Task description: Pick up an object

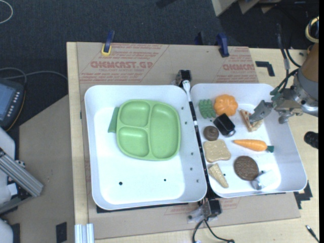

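Cheese wedge (218, 175): pale, triangular, lay at right bin's (296, 156) near edge, beside a brown round cookie (246, 167).
Bread slice (216, 151): tan, flat, just behind the wedge.
Carrot (250, 145): orange, tapered, lay mid-bin, apart from the others.
Far cluster: small orange pumpkin (226, 104), green ridged piece (206, 108), black block (224, 124), brown round piece (211, 132).
Gripper (260, 112): grey fingers apart, poised over a tan toy piece (250, 121); nothing held.
Left bin (96, 151): held a smooth green three-compartment plate (149, 129).
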`<state>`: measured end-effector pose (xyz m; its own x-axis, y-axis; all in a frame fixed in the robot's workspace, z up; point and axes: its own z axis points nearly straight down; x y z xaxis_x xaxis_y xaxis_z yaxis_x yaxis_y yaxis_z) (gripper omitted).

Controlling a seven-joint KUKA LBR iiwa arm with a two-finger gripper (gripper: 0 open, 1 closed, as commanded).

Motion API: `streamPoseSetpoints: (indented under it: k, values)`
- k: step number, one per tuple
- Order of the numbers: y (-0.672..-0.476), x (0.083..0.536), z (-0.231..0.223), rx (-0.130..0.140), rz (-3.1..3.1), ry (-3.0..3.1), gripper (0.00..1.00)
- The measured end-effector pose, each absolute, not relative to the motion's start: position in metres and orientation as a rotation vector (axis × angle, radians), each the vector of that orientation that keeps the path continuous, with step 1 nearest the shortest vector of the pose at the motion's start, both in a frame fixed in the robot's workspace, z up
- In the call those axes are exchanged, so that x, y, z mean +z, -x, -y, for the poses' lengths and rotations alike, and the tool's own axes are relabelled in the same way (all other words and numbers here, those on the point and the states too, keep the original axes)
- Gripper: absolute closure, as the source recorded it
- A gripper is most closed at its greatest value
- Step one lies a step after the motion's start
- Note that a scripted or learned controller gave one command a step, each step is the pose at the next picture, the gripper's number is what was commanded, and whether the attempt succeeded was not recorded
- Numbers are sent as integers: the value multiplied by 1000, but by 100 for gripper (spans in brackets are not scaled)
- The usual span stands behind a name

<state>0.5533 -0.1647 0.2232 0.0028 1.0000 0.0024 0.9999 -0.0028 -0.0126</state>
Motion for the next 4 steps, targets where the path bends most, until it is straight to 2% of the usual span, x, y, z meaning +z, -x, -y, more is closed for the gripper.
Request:
streamPoseSetpoints:
  k: [1,3,4]
  values:
    - [-556,230,165,0,2222,2222,0]
    - [-556,118,181,5,2216,2218,0]
    - [-555,82,180,3,2218,2218,0]
